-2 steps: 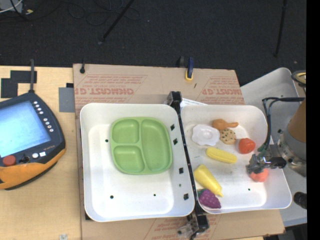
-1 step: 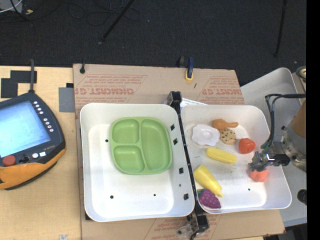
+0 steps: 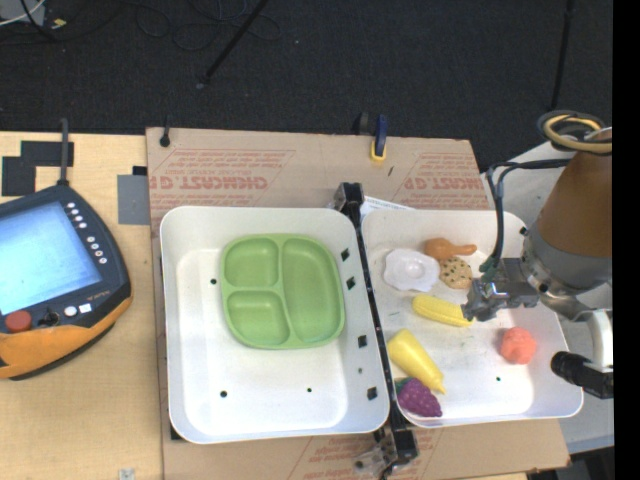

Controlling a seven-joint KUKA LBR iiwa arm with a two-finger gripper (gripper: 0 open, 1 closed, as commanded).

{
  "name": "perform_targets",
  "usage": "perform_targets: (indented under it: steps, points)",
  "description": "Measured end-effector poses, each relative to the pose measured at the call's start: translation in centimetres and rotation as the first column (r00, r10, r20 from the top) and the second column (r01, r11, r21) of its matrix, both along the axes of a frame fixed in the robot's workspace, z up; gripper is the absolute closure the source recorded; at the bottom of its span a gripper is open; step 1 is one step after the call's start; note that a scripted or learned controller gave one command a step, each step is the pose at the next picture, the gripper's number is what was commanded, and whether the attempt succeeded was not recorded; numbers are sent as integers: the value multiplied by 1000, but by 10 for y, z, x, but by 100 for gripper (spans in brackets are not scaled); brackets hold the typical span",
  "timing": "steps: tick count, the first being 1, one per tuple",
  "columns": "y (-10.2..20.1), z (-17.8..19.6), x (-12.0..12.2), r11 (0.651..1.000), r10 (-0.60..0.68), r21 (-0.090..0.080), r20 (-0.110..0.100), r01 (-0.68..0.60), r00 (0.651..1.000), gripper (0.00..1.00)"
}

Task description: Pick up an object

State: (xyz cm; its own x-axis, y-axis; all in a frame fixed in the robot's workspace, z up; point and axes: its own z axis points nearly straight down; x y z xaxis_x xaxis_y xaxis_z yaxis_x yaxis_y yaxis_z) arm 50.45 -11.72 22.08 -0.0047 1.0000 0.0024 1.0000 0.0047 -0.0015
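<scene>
My arm reached in from the right, its grey body broad and the orange band sitting above my wrist at the upper right. A dark cable looped from the wrist down toward the tool. My gripper (image 3: pixel 482 302) hung low and pointed left, well out from the wrist. Its dark metal parts looked small and blurred from above.

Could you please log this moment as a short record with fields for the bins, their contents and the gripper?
left bin: holds a green divided plate
right bin: white egg, cookie, orange piece, corn cob, yellow pepper, purple grapes, red ball
gripper: low over the right bin, beside the corn cob's right end
grasp: nothing seen between the fingers
</scene>
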Motion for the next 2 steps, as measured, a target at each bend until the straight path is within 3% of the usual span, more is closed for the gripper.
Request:
perform_targets:
  steps: [2]
  points:
    - [96, 14, 58, 1000, 0, 0, 1, 0, 1000, 100]
